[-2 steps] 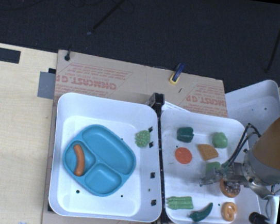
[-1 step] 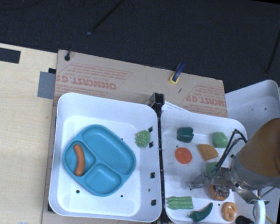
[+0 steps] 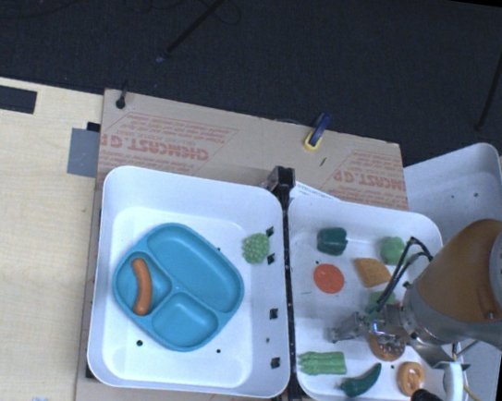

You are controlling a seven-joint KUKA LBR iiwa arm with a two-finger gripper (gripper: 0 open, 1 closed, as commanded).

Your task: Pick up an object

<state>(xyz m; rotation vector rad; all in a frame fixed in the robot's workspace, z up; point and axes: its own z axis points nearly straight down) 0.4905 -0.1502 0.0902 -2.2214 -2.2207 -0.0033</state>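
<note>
grey metal jaws (image 3: 355, 329) sit low in the right bin (image 3: 304, 250), tips pointing toward 9 o'clock, w/ the arm (image 3: 464, 274) coming in from 3 o'clock. can't tell if they're open or closed; nothing seen between them.

nearest things, by clock from the jaws:
- light green block (image 3: 321, 361) at 7 o'clock, just beside, long axis running 3–9, approx parallel to the jaws
- dark green piece (image 3: 360, 380) at 5 o'clock, tilted 1–7
- red disc (image 3: 328, 277) at 11 o'clock, near
- orange wedge (image 3: 371, 272) at 12 o'clock
- brown round bit (image 3: 387, 347) at 3 o'clock, tucked against the wrist

judgement: light green block is the likeliest target. jaws prob need a short shift toward 7 and a turn to close across its short side, not along its length.
</note>
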